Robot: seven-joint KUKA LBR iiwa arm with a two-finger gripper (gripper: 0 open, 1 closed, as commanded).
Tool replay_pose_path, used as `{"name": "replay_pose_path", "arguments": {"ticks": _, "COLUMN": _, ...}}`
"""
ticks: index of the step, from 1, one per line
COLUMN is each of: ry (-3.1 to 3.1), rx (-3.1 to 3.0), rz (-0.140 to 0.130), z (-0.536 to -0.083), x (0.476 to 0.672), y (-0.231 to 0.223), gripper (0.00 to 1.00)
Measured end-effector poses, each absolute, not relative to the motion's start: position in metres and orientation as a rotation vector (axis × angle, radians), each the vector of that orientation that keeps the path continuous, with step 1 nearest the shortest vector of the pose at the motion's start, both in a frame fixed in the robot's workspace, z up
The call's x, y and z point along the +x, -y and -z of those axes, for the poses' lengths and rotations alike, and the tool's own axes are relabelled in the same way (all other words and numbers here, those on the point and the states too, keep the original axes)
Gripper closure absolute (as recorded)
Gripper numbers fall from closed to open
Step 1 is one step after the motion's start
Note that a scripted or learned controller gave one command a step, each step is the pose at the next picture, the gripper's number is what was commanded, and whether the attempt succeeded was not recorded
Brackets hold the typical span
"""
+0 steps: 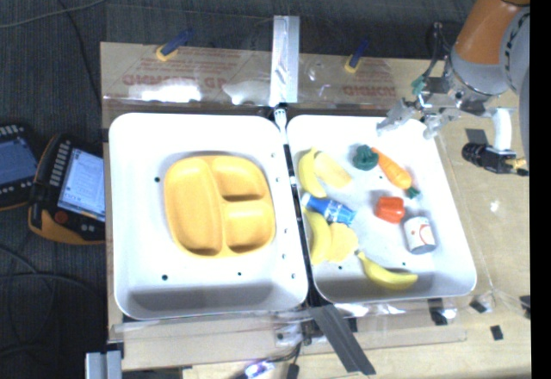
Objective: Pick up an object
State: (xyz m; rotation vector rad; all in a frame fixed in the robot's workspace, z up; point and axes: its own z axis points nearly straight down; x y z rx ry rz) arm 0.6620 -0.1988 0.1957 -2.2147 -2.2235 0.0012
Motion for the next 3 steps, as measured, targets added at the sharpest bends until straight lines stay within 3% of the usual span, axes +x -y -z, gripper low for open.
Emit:
{"name": "replay_pose_path", "arguments": {"ticks": 1, "ry": 2.021, "rx": -2.401, "rz": -0.004, "z": -0.162, "x": 0.666, "y": 0.187, "gripper": 0.0}}
{"name": "replay_pose_path", "arguments": {"ticks": 2, "ry": 2.082, "rx": -2.35, "rz": 0.007, "z": -0.096, "x": 0.659, "y": 0.206, "gripper": 0.0}}
{"name": "replay_pose_path", "arguments": {"ticks": 3, "ry": 2.084, "rx": -2.349, "rz": -0.003, "z": -0.103, "x": 0.659, "y": 0.206, "gripper": 1.0}}
